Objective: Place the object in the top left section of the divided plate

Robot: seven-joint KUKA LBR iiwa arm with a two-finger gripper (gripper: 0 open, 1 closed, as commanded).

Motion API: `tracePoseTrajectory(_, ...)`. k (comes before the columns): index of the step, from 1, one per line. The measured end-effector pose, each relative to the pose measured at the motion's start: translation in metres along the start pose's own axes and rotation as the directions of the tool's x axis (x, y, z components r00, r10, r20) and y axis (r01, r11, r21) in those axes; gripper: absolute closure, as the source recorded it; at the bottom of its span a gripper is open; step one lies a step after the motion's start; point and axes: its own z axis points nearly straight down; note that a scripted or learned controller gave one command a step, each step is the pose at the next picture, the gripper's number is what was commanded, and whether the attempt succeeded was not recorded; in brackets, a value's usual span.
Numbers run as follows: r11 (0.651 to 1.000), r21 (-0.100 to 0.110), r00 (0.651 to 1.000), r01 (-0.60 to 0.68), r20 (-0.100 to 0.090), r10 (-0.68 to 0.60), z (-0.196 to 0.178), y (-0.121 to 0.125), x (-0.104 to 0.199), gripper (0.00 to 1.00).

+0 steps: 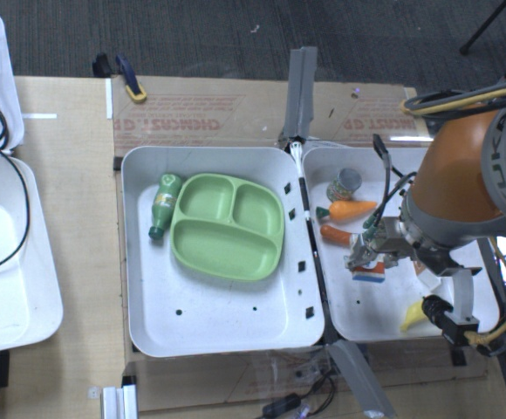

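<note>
Jaws unreadable: your gripper [364, 253] hangs low in the right bin [345, 321] over a small red-and-white object [369, 275]; the green divided plate [229, 226] lies left, its top-left section [206, 197] farthest across.

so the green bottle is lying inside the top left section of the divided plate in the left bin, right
Not quite. In the camera view the green bottle lies in the left bin beside the divided plate, against its left rim, not inside the top left section. The rest holds.
</note>
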Motion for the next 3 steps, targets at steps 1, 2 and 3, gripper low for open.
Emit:
tracePoseTrajectory(1, 1.0, 0.002, 1.0, 0.02, 0.002, -0.02, 0.0, 0.09, 0.042, 1.0)
tracePoseTrajectory(2, 0.998, 0.0, 0.998, -0.059, 0.002, 0.059, -0.065, 0.119, 0.099, 1.0)
tracePoseTrajectory(3, 0.999, 0.001, 0.999, 0.05, 0.003, -0.05, -0.06, 0.179, 0.155, 1.0)
